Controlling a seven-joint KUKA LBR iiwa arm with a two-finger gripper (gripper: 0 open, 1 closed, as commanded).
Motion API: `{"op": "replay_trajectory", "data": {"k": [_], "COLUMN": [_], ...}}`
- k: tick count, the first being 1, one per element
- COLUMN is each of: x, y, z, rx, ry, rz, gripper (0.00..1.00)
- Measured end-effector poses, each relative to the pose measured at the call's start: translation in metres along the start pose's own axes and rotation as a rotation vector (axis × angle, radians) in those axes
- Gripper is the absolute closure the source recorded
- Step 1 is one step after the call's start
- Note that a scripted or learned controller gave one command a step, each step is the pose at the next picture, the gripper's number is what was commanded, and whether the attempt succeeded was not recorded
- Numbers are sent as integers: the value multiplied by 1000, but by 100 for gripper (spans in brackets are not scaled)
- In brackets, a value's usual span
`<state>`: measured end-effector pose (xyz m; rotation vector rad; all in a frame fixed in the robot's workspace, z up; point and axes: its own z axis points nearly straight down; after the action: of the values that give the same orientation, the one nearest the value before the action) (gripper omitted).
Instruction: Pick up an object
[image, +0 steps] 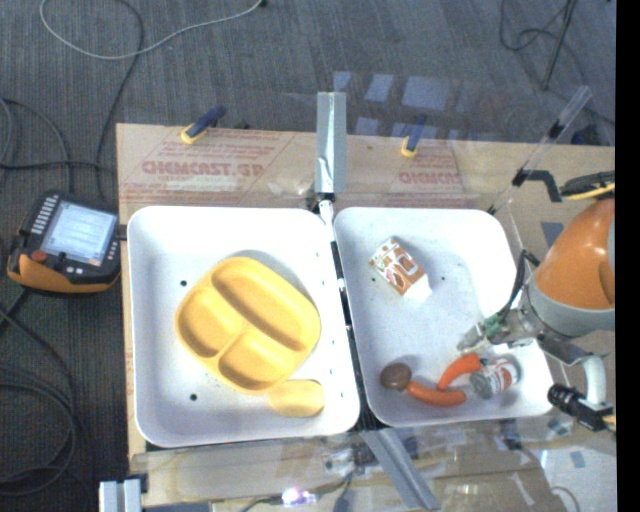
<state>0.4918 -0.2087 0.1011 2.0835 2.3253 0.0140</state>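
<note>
A: Where does the grey arm with the orange band (585, 262) sit?

B: It comes in from the right and bends down over the lower right corner of the right shallow white bin (452, 225). The gripper (492, 352) hangs low there, just above a cluster of small things.

A: Is it clenched on anything?

B: That cannot be told; the wrist and its fittings hide the tip, and nothing is plainly seen lifted off the bin floor.

A: What lies under it?

B: A small silver can with a red label (497, 378), on its side, touching or nearly touching a curved orange carrot-shaped toy (443, 386). A small round brown object (395, 376) lies just beside the carrot's left end. Farther up the same bin, well apart from those, sits a small white and orange carton (400, 268), tilted.

A: And the other bin?

B: The left shallow white bin (160, 240) holds a large yellow plastic divided tray (248, 322), with a pale yellow rounded lump (297, 398) just beside its lower right edge. Both bins rest on the bench (150, 160).
</note>
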Motion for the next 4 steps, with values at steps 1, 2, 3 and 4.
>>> {"op": "replay_trajectory", "data": {"k": [1, 2, 3, 4], "x": [1, 2, 2, 49], "y": [1, 2, 2, 1], "z": [-8, -17, -17, 10], "rx": [0, 0, 1, 7], "ry": [1, 2, 2, -2], "rz": [-1, -2, -2, -4], "gripper": [100, 100, 0, 0]}}
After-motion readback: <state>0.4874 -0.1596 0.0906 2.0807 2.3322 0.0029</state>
